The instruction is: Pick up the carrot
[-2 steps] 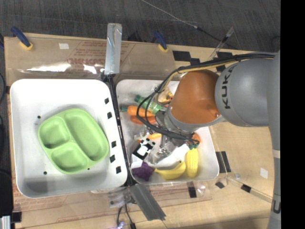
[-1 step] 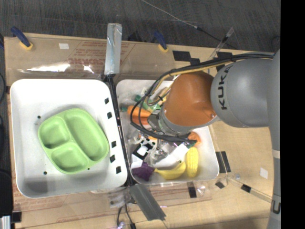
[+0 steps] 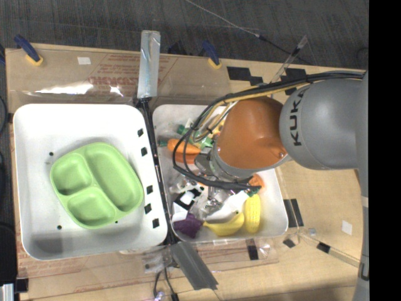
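two shallow white bins are seen side by side on the table point(image 3: 326, 187). in the left bin point(image 3: 31, 124) a green divided plate point(image 3: 95, 184) is lying, and nothing else can be made out there. the right bin point(image 3: 281, 200) is crowded with small things, and the arm point(image 3: 326, 124) is stretched over it from the right, so that much of the bin is hidden under the orange band point(image 3: 250, 135) and the cables.

the carrot point(image 3: 182, 150) is judged to be the orange piece in the upper left part of the right bin, near the wall between the two bins. it is lying in the bin, partly crossed by a cable, and it is not lifted. a second small orange piece point(image 3: 255, 181) is seen at the right under the wrist, and what it is cannot be told.

the gripper point(image 3: 216, 196) is lowered into the middle of the bin, beside the carrot and not on it. whether it is spread or pressed together cannot be told, because the wrist covers it.

near the front wall a yellow corn cob point(image 3: 252, 212), a banana point(image 3: 227, 224) and a purple piece point(image 3: 187, 226) are lying.

the task is judged as not done: the carrot must be reached, gripped and raised.
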